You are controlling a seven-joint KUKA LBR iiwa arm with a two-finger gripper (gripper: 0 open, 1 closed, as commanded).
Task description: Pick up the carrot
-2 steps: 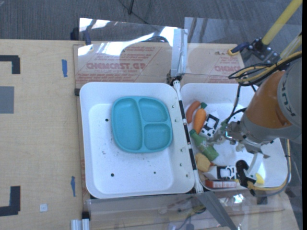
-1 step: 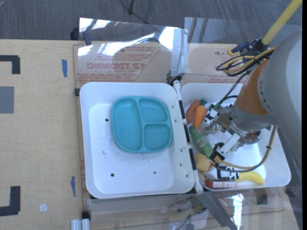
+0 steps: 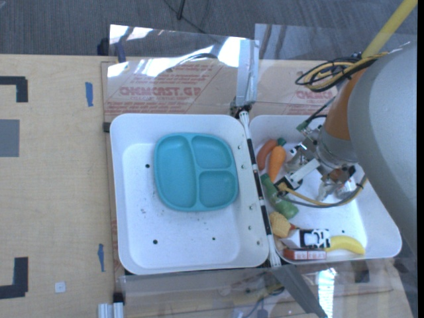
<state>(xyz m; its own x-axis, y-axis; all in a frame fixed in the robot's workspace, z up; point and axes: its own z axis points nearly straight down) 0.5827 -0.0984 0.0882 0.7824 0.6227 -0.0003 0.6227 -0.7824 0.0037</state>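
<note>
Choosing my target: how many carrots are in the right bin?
1 for certain: the carrot lies by the left wall of the right bin, beside a redder orange piece. The arm may hide others.

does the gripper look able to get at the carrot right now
Probably yes: the gripper hangs over the right bin beside the carrot, whose top lies uncovered, though a green vegetable crowds it.

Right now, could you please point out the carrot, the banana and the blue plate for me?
carrot (image 3: pixel 276 161): camera view, middle of its orange body.
banana (image 3: pixel 347 245): camera view, middle of its yellow curve.
plate (image 3: pixel 173 171): camera view, floor of its largest compartment.
</note>
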